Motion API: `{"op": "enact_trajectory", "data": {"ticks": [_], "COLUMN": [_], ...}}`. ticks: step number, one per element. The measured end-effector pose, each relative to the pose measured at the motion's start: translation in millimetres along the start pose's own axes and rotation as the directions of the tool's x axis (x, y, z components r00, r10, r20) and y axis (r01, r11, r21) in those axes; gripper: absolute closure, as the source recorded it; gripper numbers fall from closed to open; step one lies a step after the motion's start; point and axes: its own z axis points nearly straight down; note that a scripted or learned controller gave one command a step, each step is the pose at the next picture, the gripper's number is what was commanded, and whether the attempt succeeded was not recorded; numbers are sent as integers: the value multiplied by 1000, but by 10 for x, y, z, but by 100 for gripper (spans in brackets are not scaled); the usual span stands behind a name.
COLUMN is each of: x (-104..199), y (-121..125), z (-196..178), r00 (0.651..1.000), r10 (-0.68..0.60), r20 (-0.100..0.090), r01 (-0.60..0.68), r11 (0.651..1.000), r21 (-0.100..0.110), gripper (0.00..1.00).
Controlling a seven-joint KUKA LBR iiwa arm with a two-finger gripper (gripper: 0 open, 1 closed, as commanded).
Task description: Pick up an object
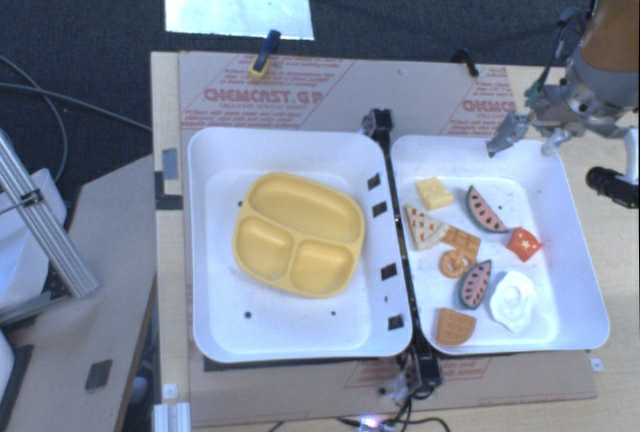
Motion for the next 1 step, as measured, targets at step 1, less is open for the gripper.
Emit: {"op": "enact_trajectory", "data": {"ticks": [1], "x": [-201], "y": [-667], "z": [1231], "r00": [1000], "r10": [6], "r20": [-3], "r01": [-6], "r11": [1000], "r21": [13], "gripper": [0]}}
